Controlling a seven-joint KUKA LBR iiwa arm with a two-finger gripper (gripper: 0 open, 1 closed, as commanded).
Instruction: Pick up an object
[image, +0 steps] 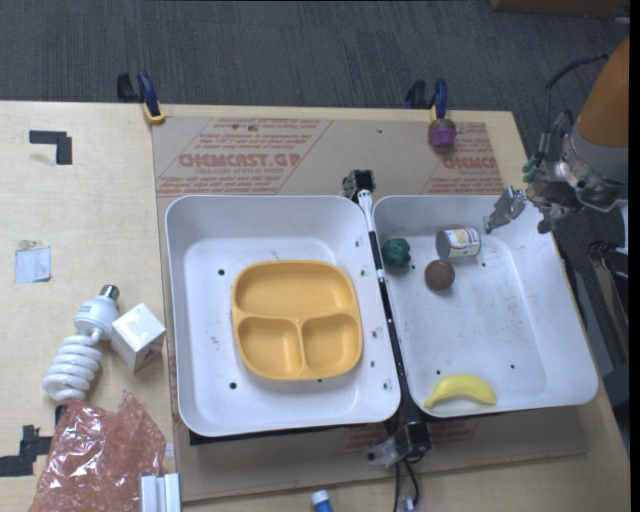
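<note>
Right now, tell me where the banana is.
The banana lies in the right bin, at its near edge toward the left corner, well apart from the brown ball and small can.

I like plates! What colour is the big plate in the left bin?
Yellow-orange plate, seen in the camera view.

Right bin (560, 330) centre open; can (459, 242), brown ball (439, 275), green object (397, 252) crowd top-left, banana (461, 391) near front wall.

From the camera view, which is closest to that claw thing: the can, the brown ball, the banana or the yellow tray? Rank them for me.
Measured from the gripper at the right bin's top edge:
1. Can, right bin, upper part.
2. Brown ball, just below the can.
3. Banana, right bin's bottom edge.
4. Yellow tray, in the left bin.
</note>
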